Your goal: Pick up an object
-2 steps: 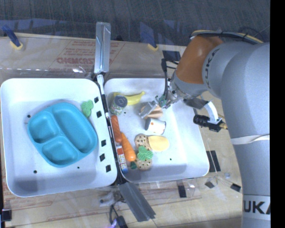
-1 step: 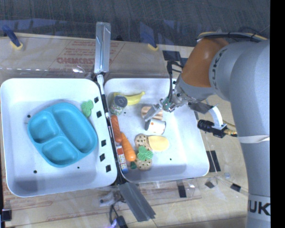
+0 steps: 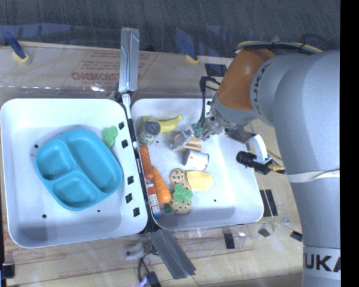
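Camera view: the gripper (image 3: 193, 135) is down inside the right bin (image 3: 239, 205), at its far middle, among the toy food. Whether it is open or closed, and whether it has anything, cannot be told; arm and clutter mask it.

Step in hand, by my judgement: the descent or grasp stage, not yet a lift. The likeliest target is the small white-and-brown piece (image 3: 195, 158) just near of the gripper, or whatever lies under it. The next move calls for a firm close and a straight lift, clear of the banana (image 3: 167, 124).

Count, right bin: one banana, two carrots (image 3: 157, 181), one cookie (image 3: 179, 198), one yellow piece (image 3: 198, 180), one can (image 3: 148, 135). Left bin (image 3: 18, 232): one blue tray (image 3: 78, 169), one green item (image 3: 110, 136).
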`<move>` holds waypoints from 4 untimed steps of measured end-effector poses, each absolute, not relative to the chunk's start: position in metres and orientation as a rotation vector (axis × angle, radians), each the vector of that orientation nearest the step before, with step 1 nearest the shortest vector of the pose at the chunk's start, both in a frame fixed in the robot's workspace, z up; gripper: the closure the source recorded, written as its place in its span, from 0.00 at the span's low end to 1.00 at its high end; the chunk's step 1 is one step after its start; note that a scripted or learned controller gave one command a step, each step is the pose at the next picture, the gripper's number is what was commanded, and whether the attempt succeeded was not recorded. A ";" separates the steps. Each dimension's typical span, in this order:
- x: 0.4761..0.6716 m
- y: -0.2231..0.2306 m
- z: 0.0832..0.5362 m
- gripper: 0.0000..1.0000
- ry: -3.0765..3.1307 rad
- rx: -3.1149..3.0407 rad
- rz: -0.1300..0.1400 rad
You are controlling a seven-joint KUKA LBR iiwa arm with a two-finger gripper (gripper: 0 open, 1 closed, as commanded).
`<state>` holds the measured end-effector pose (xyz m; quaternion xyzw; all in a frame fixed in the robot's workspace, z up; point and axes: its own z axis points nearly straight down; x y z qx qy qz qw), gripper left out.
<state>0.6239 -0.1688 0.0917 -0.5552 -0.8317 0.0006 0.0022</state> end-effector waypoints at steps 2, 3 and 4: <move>0.625 -0.168 0.103 0.00 -2.614 -1.736 0.001; 0.658 -0.176 0.092 0.00 -2.615 -1.742 0.000; 0.597 -0.172 0.093 0.00 -2.803 -1.415 0.001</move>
